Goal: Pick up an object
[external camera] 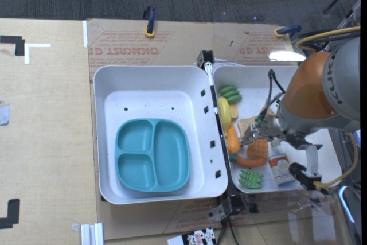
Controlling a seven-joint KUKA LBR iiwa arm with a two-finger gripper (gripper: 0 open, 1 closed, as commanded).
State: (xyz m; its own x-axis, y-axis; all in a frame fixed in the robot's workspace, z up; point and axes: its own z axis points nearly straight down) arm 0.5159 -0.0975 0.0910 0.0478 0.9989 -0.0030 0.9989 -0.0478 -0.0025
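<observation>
camera view looks down at a slant on the bench (46,140) with two white bins side by side. the grey arm (338,83) comes in from the right, its orange band bulging over the right bin (252,73), wrist bent down and toward the bin's left half. the gripper (256,133) hangs low among the toy food, just above a piece of orange food with a crosshatched surface (259,149); whether anything sits between its tips, or how they stand, i cannot tell, since the wrist and cables cover them.

the left bin (109,94) holds a teal divided tray (153,155) with three compartments, lying flat near the middle.

the right bin holds a cluster along its left wall: a green striped vegetable (230,93) at the top, a yellow banana-like piece (224,113) below it, an orange piece (232,140) beside the wall, a carrot-like orange piece (249,162) lying across, and a green leafy item on a small white plate (251,179) at the bottom. a small red and white carton (280,170) lies to the right of the plate, close to the crosshatched piece.
</observation>
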